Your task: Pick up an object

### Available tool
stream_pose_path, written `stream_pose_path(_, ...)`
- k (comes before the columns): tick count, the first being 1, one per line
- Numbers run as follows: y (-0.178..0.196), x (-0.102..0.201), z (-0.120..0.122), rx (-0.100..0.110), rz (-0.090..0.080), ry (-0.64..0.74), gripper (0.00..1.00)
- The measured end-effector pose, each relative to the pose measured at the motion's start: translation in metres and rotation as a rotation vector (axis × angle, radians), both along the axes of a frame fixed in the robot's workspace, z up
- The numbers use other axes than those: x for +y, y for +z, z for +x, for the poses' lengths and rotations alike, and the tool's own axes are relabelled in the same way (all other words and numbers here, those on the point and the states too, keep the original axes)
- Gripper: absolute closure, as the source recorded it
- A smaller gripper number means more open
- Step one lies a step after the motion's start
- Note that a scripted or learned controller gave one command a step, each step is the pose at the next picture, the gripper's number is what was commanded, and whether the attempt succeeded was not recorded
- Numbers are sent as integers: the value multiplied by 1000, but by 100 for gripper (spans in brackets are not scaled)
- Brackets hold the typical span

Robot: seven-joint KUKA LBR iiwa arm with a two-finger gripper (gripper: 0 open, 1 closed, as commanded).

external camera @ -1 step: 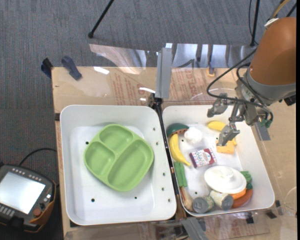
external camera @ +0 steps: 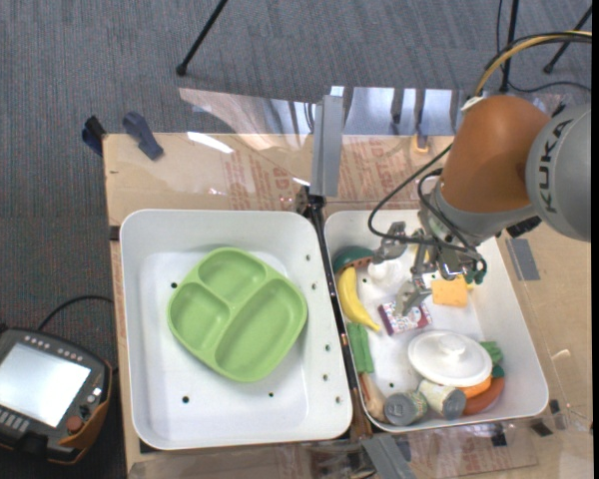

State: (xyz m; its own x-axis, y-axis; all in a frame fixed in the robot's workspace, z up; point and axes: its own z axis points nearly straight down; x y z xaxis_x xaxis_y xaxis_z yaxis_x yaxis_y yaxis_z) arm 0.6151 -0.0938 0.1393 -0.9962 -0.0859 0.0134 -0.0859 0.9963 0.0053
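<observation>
Right bin (external camera: 514,327) crowded along left wall and near edge, banana (external camera: 355,299), white lidded bowl (external camera: 449,357), open floor at far-right corner, left bin (external camera: 140,317) blocked centrally by green plate (external camera: 238,312)

Two white bins sit side by side on the table: the left bin (external camera: 140,267) and the right bin (external camera: 519,337). The left one holds one green divided plate (external camera: 238,313). The right one holds one banana (external camera: 353,300), one orange-yellow block (external camera: 450,292), one white lidded bowl (external camera: 449,357), one small dark red packet (external camera: 394,317) and one grey cylinder (external camera: 401,408), among a few other pieces too crowded to count.
</observation>
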Motion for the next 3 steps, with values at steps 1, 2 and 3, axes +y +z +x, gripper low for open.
stream_pose_path(1, -56, 2, -14, -6, -2, -11, 0)
stream_pose_path(2, -52, -11, -61, -12, -3, -96, 0)
stream_pose_path(3, -42, -8, -59, -15, -1, -89, 100)
